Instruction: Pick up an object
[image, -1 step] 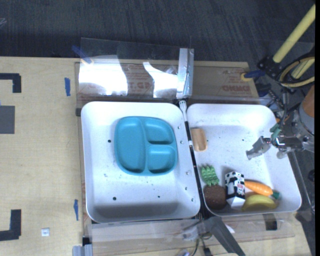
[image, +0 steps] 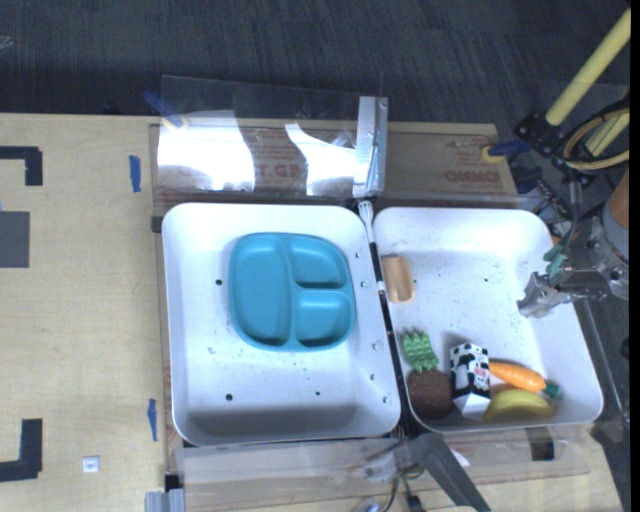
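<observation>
Candidate objects, all lying in the right shallow white bin (image: 470, 235):
- Tan cylindrical bread-like piece (image: 397, 277), resting near the bin's left wall, apart from the others.
- Green ridged plastic toy (image: 419, 350), lying just below it, beside the left wall.
- Brown rough-skinned round fruit (image: 430, 393), sitting at the bin's near edge, touching or nearly touching the green toy.
- Black-and-white cow-patterned small carton (image: 469, 372), standing just right of the brown fruit.
- Orange plastic carrot (image: 517, 376), lying slanted right of the carton.
- Yellow plastic banana (image: 518, 404), lying just below the carrot, along the near wall.

Grey metal hand (image: 543, 291): hovering at the right bin's right wall, well apart from every object, pinching nothing visible; finger state impossible to tell.

Left shallow white bin (image: 190, 330): carrying a blue divided plastic plate (image: 292, 291), lying flat at its middle.

Light wooden bench (image: 75, 300): bearing both bins side by side.
</observation>
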